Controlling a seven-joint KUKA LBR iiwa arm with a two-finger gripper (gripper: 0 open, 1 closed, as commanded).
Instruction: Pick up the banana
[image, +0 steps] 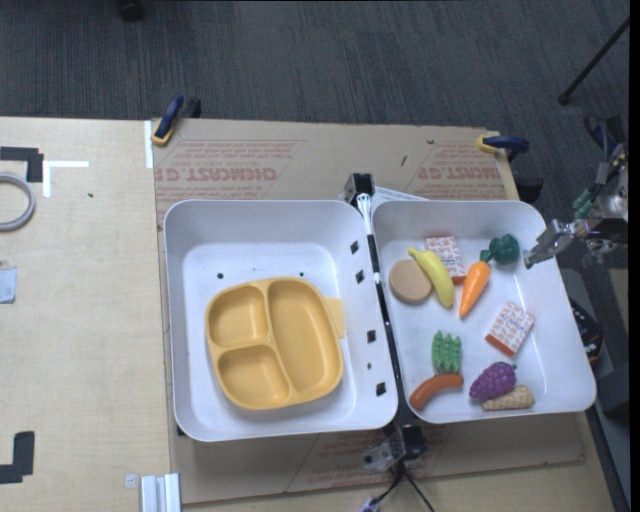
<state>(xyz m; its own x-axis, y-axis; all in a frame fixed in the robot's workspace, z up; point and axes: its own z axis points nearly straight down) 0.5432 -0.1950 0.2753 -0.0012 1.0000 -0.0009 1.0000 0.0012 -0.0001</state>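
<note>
At the bottom of the frame you have the near rims of the two white bins, the left bin (185, 330) and the right bin (560, 385), side by side on the cardboard-covered bench (230, 160).

Nearest in the right bin lie a cone-shaped tan piece (508, 400), touching a purple bunch of grapes (493, 380), and to their left a reddish sausage (436, 389) with a green pod (446, 352) just above it. Midway up on the right sits a red and white packet (509, 328).

In the left bin you see a yellow three-compartment plate (274, 343), lying flat in the lower middle.

Farther up the right bin is the banana (434, 274), in the upper left part of that bin, lying at a slant and touching a round tan disc (409, 282) on its left. A second red and white packet (443, 252) lies just behind it, and an orange carrot (473, 284) to its right, with a dark green vegetable (503, 247) near the carrot's top.

At the right edge of the frame, beyond the bin's rim, you find the gripper (548, 245), well apart from the banana. Whether its pincer is spread or pressed together you cannot tell from here.
</note>
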